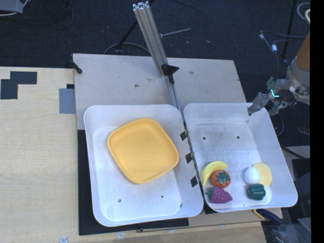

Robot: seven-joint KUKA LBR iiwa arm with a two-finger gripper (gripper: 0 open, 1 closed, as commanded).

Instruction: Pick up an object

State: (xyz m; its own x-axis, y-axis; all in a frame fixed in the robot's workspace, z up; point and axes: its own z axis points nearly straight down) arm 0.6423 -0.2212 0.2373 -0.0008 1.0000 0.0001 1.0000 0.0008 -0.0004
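Toy food lies along the near edge of the right bin (230,135): a yellow banana (212,169), a red tomato (220,178), purple grapes (220,195), a white egg (251,175), a pale yellow piece (264,172) and a dark green pepper (256,191). A square yellow plate (143,149) rests in the left bin (101,196). My gripper (264,103) hangs at the far right corner of the right bin, just over its rim, well away from the toys, with nothing seen between its fingers.
An aluminium post (152,34) rises behind the bins from the grey backboard (121,80). Black clips (188,157) join the two bins along their shared wall. Cables trail over the dark floor at the back.
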